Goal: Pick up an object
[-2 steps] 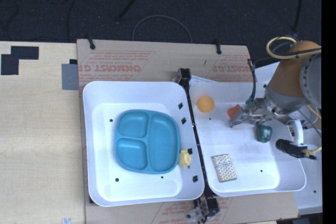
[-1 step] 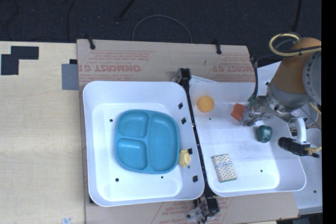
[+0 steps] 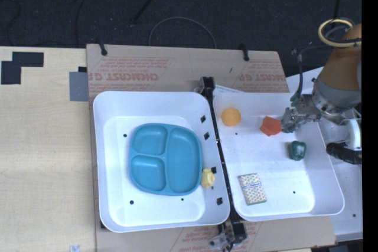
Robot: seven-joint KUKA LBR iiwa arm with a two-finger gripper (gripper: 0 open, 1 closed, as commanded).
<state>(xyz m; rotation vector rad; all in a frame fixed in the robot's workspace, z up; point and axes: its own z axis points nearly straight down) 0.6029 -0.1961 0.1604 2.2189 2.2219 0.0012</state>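
Note:
The right bin (image 3: 307,200) holds an orange ball (image 3: 231,117), a red block (image 3: 270,126), a dark green object (image 3: 296,150) and a small patterned card packet (image 3: 252,189). My gripper (image 3: 291,117) hangs at the bin's right side, just right of the red block and above the green object. Nothing shows between its fingers. The left bin (image 3: 112,121) holds a blue divided plate (image 3: 165,158), with a small yellow object (image 3: 207,177) at the plate's right edge.
A black divider (image 3: 216,150) runs between the two bins. Both bins rest on a cardboard sheet (image 3: 153,71). The grey and orange arm (image 3: 341,74) comes in from the right over the bin's rim. Wooden bench surface (image 3: 41,174) lies to the left.

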